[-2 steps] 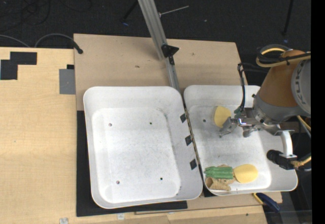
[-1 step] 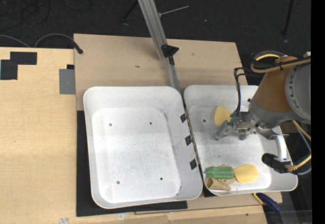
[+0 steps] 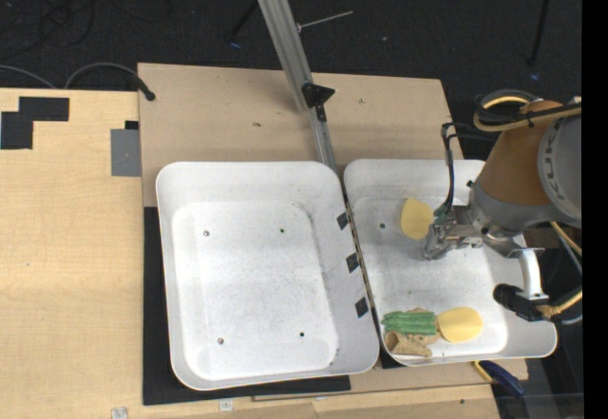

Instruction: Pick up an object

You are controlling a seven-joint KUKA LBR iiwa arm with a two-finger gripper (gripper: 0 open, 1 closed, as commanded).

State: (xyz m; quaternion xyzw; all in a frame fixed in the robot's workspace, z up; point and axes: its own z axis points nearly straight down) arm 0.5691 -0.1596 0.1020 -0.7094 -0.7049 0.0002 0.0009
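Right now my gripper (image 3: 436, 246) sits low inside the right bin (image 3: 494, 181), just beside a pale yellow round piece (image 3: 415, 218) that lies near the middle of the bin, toward its left wall. From above I cannot tell whether the gripper is apart or together, and nothing shows between its tips, so I would not call anything held.

Three more things crowd the bin's near edge: a green ridged toy (image 3: 411, 321), a tan scrap (image 3: 411, 343) tucked under it at the near-left corner, and a second yellow round piece (image 3: 460, 324) touching the green one on its right. The left bin (image 3: 190, 181) has bare white floor where I look.

The closest candidate is the yellow piece by my tips, so the step in hand, as I judge it, is closing on that one. To do it well I should centre over the piece rather than beside it (at the moment I seem offset toward the near-right of it), come straight down so the tips straddle its edges, and squeeze gently, since a flat rounded thing may squirt sideways. Lifting slowly would show early whether it came along. The cluster at the near edge looks harder: the pieces touch, and a grab there could catch two or nudge them against the wall.
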